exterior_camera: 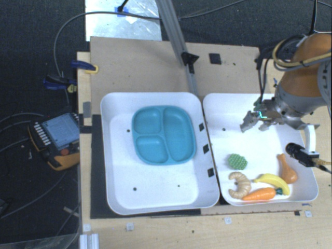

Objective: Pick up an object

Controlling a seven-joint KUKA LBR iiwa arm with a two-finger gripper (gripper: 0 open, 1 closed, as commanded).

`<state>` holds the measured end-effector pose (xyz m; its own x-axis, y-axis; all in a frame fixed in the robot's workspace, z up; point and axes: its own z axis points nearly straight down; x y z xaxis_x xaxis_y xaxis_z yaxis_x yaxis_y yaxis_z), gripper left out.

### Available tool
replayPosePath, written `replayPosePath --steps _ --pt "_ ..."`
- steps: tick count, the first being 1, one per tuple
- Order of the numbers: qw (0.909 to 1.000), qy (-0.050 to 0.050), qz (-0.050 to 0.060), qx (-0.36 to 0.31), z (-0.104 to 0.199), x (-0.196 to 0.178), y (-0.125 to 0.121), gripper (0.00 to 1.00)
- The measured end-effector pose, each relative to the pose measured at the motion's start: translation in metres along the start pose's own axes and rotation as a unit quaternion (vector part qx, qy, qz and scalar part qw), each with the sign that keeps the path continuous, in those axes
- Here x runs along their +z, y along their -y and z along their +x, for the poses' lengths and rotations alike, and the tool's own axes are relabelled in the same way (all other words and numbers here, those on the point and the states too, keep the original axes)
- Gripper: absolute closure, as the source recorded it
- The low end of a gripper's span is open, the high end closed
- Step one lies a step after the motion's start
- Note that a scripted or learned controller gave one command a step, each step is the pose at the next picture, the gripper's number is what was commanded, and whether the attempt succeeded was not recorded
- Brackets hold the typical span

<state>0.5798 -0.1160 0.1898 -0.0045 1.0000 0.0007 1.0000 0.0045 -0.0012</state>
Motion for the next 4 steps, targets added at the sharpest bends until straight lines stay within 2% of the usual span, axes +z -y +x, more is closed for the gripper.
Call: replayPosePath --steps 1,2,3,4 --pt "1.0 0.0 -0.002 0.0 0.0 -0.001 -0.001 0.0" --pt "1.0 0.0 0.001 0.0 0.007 0.059 -0.003 0.0" --pt "1.0 0.001 -0.003 0.002 0.007 0.105 -0.005 0.0" --pt "1.0 0.001 -0.006 0.002 0.006 0.091 -0.008 1.0"
